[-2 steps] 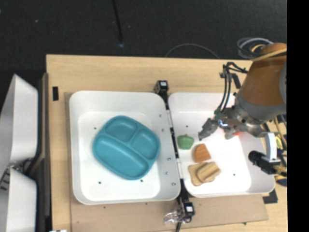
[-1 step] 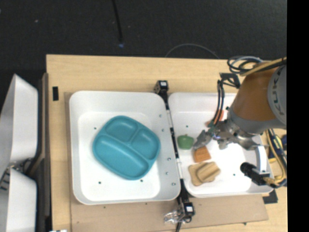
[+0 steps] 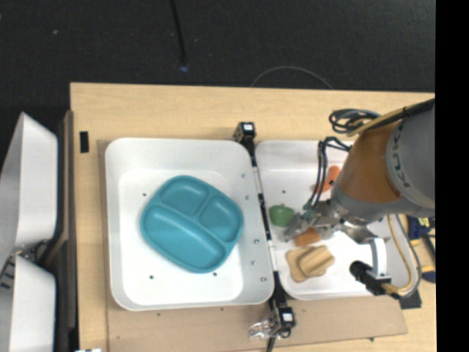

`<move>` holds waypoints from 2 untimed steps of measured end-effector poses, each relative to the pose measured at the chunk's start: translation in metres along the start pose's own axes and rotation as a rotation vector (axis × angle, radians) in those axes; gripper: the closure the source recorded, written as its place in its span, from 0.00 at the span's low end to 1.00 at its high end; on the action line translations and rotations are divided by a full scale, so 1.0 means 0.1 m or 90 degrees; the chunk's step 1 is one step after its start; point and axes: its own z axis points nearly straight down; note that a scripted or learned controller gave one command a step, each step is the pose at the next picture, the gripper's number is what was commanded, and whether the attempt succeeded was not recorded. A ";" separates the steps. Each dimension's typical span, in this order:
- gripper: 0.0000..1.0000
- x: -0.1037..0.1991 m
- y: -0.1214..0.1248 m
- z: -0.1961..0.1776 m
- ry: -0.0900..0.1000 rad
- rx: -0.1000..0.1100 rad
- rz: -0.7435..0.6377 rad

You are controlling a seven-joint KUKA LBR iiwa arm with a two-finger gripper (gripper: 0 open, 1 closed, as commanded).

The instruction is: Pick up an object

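Observation:
My gripper (image 3: 302, 226) is low in the right bin (image 3: 293, 156), near its left wall. A small green round object (image 3: 279, 214) lies just left of it, touching or nearly touching. Right under the gripper's tip sits a small orange piece (image 3: 308, 236), partly hidden by the gripper. A tan bread-like block (image 3: 310, 262) lies in front of the gripper, apart from it. Another orange object (image 3: 333, 174) peeks out behind the arm at the back of the bin.
The left bin (image 3: 124, 270) holds a teal divided plate (image 3: 192, 222). The orange-banded wrist (image 3: 370, 171) and cables cover the right half of the right bin. A black clamp (image 3: 245, 131) sits where the bins meet at the back.

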 end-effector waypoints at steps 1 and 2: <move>1.00 0.01 0.02 -0.14 0.002 -0.004 0.004; 1.00 0.05 -0.01 -0.59 0.001 -0.006 -0.003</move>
